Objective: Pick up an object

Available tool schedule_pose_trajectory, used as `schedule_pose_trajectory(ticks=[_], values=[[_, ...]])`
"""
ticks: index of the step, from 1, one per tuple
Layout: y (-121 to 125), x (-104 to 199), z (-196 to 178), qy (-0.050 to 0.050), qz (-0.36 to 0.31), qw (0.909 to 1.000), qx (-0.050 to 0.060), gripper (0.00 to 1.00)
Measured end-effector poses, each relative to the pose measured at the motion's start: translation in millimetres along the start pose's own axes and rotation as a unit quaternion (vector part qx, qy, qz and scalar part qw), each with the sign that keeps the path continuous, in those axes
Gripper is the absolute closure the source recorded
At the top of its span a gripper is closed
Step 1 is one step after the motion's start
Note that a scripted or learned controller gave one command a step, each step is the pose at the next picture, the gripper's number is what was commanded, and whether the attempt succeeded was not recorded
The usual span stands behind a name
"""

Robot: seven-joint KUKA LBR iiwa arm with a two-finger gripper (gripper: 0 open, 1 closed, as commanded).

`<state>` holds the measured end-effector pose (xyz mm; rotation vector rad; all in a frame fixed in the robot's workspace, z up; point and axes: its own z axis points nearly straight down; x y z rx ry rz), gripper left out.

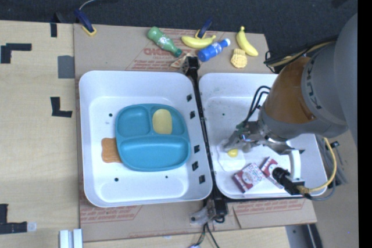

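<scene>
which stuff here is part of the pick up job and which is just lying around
In play:
tool
fried egg
red packet
right bin

Lying about:
blue plate in left bin
green bottle
two bananas
blue bottle
corn

The gripper (pixel 239 142) hangs just above a fried egg (pixel 231 153) in the right bin (pixel 232 87).

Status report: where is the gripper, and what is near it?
Gripper low in right bin, above fried egg. Nothing seen held. Red packet close by.
</scene>
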<state>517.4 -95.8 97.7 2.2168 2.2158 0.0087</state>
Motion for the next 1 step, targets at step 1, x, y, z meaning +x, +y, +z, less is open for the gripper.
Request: schedule_pose_trajectory(ticks=[1], values=[[27.1, 53.8, -102.1, 0.001, -0.001, 1.0000, 0.004, 1.00]])
